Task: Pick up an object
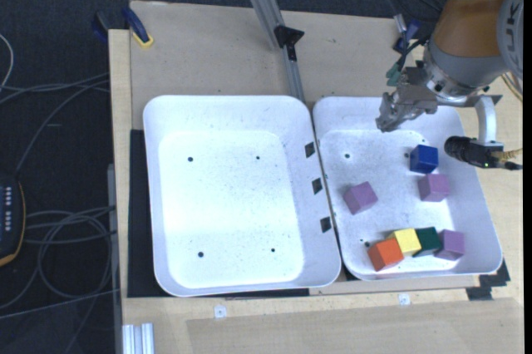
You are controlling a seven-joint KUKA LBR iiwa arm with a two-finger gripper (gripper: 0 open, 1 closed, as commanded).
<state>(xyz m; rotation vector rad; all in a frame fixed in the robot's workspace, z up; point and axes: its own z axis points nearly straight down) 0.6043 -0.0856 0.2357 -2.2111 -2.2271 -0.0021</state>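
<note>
Lying near the claw [392, 121], seemingly apart: blue cube [424, 159].

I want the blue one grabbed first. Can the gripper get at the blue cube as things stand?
Probably yes. The blue cube sits apart from the other blocks in the right bin, with the gripper hovering close, nothing between.

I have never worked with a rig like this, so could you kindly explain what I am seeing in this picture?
A single camera looks down at a slant on a wooden bench. On it sit two shallow white bins: the left bin and the right bin. The grey and orange machine at the right is a robot arm; its gripper hangs over the right bin's far edge. Scattered in that bin are small blocks: a blue block, three purple ones, and an orange block, yellow block and green block clustered together. I see nothing held.
</note>
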